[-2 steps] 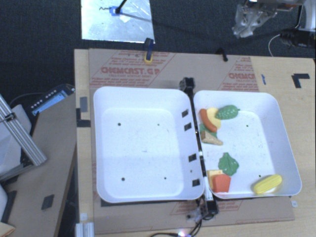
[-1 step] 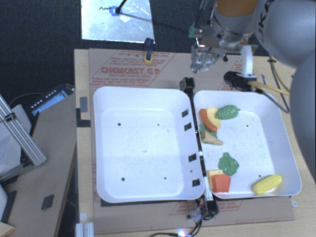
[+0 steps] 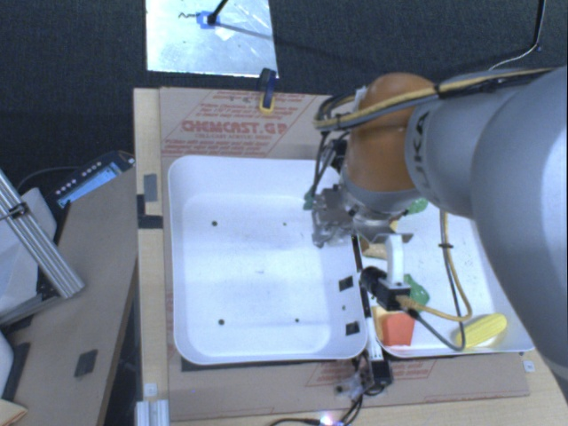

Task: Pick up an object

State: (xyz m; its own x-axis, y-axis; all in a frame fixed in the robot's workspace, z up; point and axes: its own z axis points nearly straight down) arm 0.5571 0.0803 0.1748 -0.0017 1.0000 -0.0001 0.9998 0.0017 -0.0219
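Reaching in from the right, the grey arm with its orange band is hanging low over the seam between the two shallow white bins, and its dark two-finger gripper is sitting just above the right rim of the left white bin. Whether it is open or closed cannot be told from this slanted view, and nothing is visibly caught in it. The pickable things are lying in the right white bin, largely masked by the arm: a small orange block is resting near the bin's front left corner, a yellow corn-shaped toy is lying near the front edge to its right, and a small green piece is sitting just behind the block. A yellow cable is looping down across that bin. Both bins are resting on a brown cardboard sheet printed with red lettering, clamped at its far edge by a blue and yellow clip. Beyond it, a shiny square metal plate is lying on dark carpet.
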